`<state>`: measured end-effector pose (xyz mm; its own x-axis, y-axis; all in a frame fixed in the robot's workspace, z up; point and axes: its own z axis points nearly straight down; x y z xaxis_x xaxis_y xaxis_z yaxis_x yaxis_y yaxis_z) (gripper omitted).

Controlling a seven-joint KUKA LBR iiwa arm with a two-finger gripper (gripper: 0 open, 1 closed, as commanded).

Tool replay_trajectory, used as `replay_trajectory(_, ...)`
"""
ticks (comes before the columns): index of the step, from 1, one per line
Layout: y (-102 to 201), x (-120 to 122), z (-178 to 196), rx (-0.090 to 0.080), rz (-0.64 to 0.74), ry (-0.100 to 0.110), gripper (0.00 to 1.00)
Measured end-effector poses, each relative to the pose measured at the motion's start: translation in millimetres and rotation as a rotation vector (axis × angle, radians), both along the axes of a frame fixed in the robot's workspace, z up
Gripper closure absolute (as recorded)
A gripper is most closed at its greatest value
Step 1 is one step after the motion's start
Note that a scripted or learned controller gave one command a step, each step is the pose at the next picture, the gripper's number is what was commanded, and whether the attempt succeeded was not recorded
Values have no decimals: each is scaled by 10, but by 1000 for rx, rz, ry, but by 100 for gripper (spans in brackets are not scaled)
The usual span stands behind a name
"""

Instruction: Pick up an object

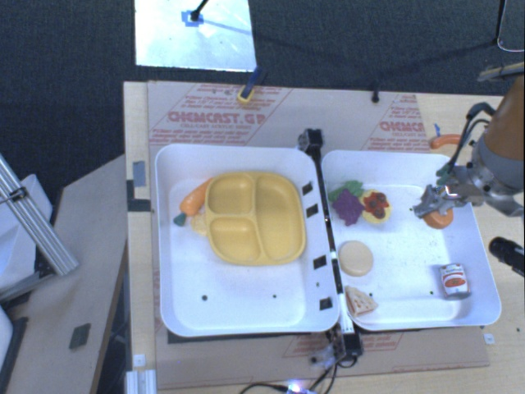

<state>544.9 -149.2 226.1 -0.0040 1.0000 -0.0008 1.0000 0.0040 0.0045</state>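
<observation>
My metal two-finger gripper [437, 202] hangs over a small flat orange plastic piece [440, 217] at three o'clock in the right white bin [410, 306]. It looks light, stiff, slippery. I'd grab its thin edges.

- We read "CHEMCAST GP" in red print, upside down, on the protective sheet [215, 115] covering the counter behind the left bin.
- We see the same red print repeated behind the right bin, too small to spell out for certain.
- The can [454, 281] bears a red label we cannot read.
</observation>
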Motion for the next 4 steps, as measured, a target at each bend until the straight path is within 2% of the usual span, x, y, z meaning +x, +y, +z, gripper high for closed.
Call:
replay_trajectory(1,516,-131,-114,3,4,4,100)
replay_trajectory(2,855,-221,-118,2,3,4,100)
replay_trajectory(4,808,-194,-112,1,-2,3,100)
